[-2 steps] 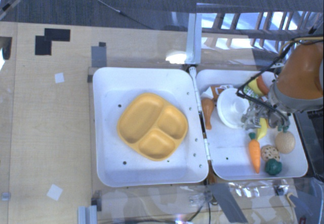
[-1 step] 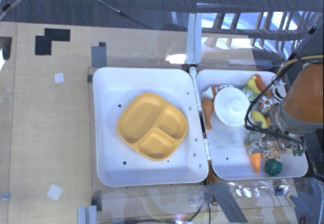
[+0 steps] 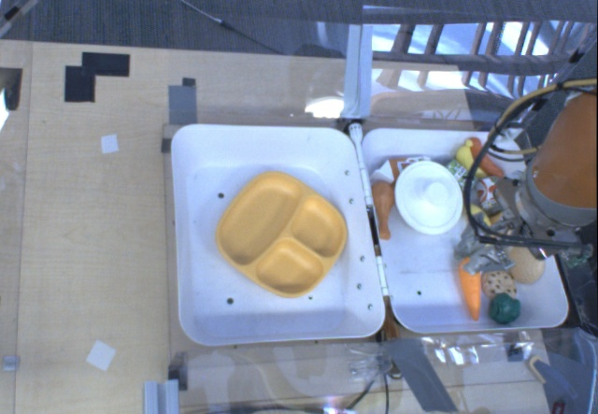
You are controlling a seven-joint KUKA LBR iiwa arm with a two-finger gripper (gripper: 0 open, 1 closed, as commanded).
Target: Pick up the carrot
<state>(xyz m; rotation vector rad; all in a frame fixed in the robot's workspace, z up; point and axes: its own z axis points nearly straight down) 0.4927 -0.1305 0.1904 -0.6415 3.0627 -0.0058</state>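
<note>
The claw point(image 3: 481, 258) hangs low in the right bin point(image 3: 425, 309); whether it is wide or narrow cannot be told. The carrot point(image 3: 470, 291) lies just below it, seemingly touching its tip, with a white bowl point(image 3: 429, 196) up and to its left.

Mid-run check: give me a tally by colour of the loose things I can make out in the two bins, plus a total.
Orange: 2, the carrot and another orange piece at the right bin's left wall
Yellow: 1, the divided plate
White: 1, the round lidded cup
Green: 1, the green ball
Total: 5; the clutter under the arm is too hidden to count.
</note>
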